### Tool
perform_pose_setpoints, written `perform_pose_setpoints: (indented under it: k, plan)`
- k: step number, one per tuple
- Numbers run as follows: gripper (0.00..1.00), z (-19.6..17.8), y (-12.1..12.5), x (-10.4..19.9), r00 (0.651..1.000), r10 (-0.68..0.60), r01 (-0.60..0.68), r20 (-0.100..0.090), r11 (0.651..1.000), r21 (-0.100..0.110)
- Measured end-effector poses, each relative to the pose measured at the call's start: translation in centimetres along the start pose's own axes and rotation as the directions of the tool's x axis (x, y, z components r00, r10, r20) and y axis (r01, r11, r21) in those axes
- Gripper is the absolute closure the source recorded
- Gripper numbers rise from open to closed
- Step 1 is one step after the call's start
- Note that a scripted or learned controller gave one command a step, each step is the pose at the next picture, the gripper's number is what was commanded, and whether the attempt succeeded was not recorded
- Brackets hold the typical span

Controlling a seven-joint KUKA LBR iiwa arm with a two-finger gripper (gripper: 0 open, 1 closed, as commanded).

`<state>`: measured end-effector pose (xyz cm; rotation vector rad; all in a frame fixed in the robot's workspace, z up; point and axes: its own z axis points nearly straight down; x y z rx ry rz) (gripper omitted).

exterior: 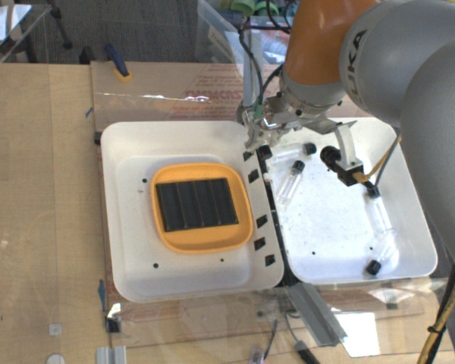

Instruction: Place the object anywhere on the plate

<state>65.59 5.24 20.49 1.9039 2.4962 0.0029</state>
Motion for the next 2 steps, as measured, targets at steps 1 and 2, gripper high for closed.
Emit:
perform_pose_setpoints:
  k: [1, 2]
  plan:
    - [1.0, 2.07, -4.52, 4.46, 0.997, -0.071, 0.071, -0.002, 0.997, 0.005]
    - [0.0, 2.04, -4.52, 4.41, 0.998, -0.07, 0.07, -0.002, 0.998, 0.004]
